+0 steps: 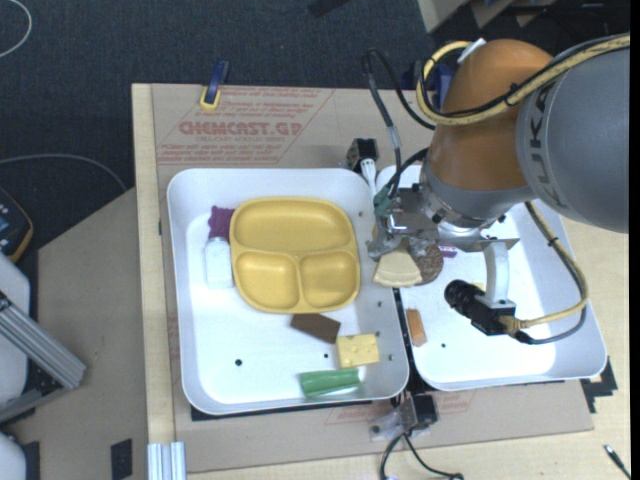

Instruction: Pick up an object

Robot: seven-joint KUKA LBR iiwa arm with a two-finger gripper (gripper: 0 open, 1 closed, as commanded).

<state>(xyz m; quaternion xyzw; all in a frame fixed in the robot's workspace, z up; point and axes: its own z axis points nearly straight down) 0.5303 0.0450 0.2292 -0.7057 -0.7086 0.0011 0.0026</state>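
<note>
One tan slice (397, 273) lies where the two bins (200, 353) meet, just under my claw (401, 249); clenched or released, I cannot tell. I should centre squarely over it and grip it low.

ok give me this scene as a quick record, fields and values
left bin: yellow divided plate, purple item, white item, brown piece, yellow block, green item
right bin: small orange-brown piece
gripper: over the bins' shared edge, above a beige slice
held object: cannot tell
</note>
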